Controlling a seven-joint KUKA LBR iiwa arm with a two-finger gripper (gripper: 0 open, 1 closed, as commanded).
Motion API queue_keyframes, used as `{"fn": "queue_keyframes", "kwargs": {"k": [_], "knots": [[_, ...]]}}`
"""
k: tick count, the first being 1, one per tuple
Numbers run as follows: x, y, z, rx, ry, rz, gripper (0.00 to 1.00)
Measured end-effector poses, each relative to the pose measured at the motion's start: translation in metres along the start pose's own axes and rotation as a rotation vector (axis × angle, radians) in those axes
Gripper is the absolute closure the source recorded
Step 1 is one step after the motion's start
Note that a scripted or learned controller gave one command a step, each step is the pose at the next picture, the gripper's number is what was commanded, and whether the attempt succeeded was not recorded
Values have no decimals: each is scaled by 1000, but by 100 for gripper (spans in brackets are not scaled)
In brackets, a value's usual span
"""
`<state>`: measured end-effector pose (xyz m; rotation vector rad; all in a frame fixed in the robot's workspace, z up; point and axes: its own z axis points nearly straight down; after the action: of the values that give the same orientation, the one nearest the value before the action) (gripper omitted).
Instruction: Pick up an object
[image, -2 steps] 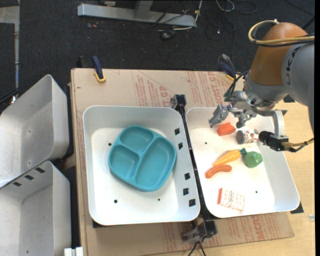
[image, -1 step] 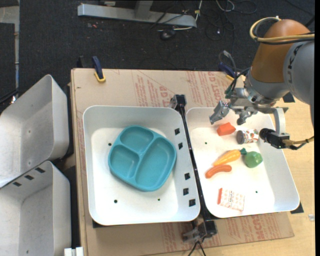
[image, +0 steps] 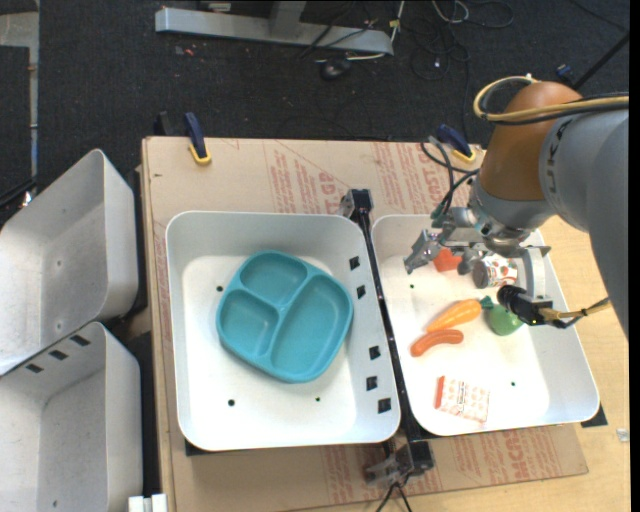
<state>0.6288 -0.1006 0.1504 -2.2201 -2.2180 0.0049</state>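
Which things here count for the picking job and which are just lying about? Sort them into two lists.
For the job:
- gripper
- right bin
- carrot
- orange sausage
- green toy
- small packet

Just lying about:
- left bin
- teal plate
- spare white bins
- yellow clamp

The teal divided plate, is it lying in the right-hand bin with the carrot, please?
No, the teal divided plate lies alone in the left bin, while the carrot lies in the right bin.
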Motion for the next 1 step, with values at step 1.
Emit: {"fn": "queue_keyframes", "kwargs": {"k": [1], "knots": [[1,-1,54,0,0,0,0]]}}
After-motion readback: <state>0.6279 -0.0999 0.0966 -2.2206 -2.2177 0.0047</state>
